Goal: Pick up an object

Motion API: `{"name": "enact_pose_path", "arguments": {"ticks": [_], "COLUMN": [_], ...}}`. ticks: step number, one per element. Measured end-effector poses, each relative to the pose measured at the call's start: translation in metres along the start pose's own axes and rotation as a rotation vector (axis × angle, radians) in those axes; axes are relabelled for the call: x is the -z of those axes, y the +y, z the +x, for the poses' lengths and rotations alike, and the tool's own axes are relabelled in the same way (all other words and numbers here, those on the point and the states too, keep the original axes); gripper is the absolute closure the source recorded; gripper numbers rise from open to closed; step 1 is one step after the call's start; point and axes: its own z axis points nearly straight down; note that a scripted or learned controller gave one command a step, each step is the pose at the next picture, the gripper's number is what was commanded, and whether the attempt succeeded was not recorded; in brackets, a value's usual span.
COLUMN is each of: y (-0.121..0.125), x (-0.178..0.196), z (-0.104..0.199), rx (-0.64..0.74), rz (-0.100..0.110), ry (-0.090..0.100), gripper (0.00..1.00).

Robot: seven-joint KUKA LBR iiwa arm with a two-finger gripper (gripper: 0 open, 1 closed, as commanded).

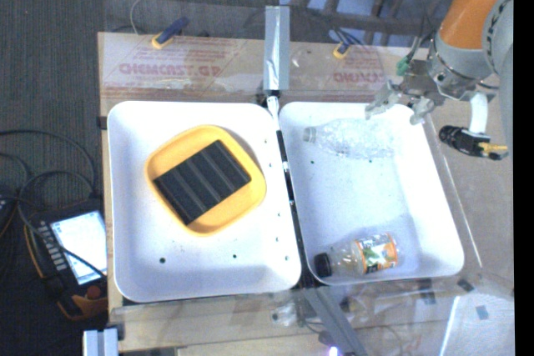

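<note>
Two shallow white bins (pixel 125 179) on bench; two-finger gripper (pixel 399 102) splayed, empty, above right bin's 1 o'clock corner, approach step, next needs descent onto crumpled clear plastic bottle (pixel 350 137) at 12 o'clock, orange-labelled bottle (pixel 363 254) lying at 6.

The right bin's (pixel 434 179) middle lies open between what looks like a clear bottle (pixel 350 137) and an orange-labelled bottle (pixel 360 254).

Bench (pixel 183 67) with two white bins (pixel 133 204)
</note>
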Motion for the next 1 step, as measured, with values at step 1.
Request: {"name": "enact_pose_path", "arguments": {"ticks": [1], "y": [-0.0386], "x": [0.0194], "z": [-0.0188], "rx": [-0.167], "rz": [0.002], "ry": [0.003], "gripper": [0.00]}}
